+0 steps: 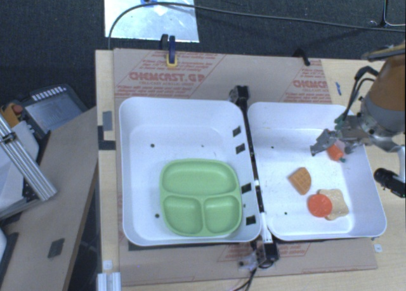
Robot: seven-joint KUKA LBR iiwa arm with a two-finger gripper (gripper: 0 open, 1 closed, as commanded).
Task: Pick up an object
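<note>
Left bin (136,118): green tray (200,196), near side. Right bin (279,125): tan piece (301,180) mid, red disc (320,205) touching bread (335,203) near right. Gripper (332,147) far right, clamped on orange object (334,153).
</note>
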